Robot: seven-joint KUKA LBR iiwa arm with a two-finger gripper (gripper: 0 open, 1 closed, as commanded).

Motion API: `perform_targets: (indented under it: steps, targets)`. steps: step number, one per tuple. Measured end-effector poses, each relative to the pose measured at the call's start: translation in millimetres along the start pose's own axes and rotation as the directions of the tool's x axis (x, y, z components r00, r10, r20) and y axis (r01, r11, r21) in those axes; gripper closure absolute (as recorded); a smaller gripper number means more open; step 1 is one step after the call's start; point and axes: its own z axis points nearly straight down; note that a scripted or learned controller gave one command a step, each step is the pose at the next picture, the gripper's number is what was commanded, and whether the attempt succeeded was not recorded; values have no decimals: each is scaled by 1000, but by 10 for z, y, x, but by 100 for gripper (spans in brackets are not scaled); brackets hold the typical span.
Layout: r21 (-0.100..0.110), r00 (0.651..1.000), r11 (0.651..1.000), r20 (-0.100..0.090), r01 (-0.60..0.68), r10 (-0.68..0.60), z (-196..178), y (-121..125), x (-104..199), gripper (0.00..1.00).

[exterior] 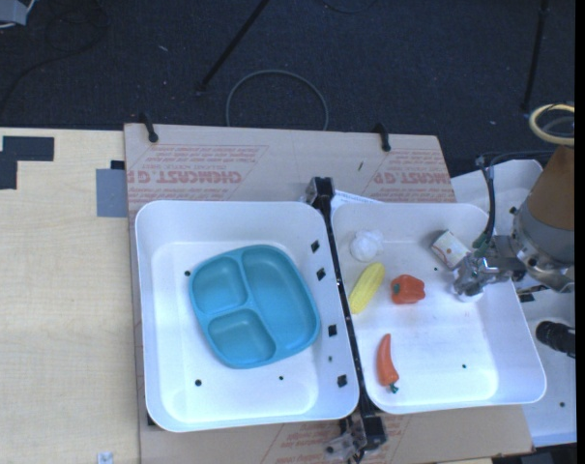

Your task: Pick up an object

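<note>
Approach under way: pincer [469, 283], grip state unclear, hovers over right bin [524, 380]; next, descend squarely onto red pepper [407, 289].

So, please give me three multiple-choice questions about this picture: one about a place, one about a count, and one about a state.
1. Where does the blue divided plate lie?
A. in the left bin
B. in the right bin
C. on the wood bench

2. How many compartments does the plate have?
A. two
B. three
C. four

3. How does the yellow corn stand to the orange pepper?
A. on top of it
B. beside it, apart
C. under it

Answers:
1 A, it lies on the left bin's floor.
2 B, two ridges part three hollows.
3 B, white floor shows between them.
</note>
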Motion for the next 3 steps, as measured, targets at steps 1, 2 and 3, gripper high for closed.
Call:
perform_targets:
  steps: [1,2,3]
  targets:
    - [1,1000,1000,0,0,0,-423,-4,6,100]
    - [1,1000,1000,0,0,0,-764,2,-4,100]
    - [6,1000,1000,-3,2,-2,-580,144,461,100]
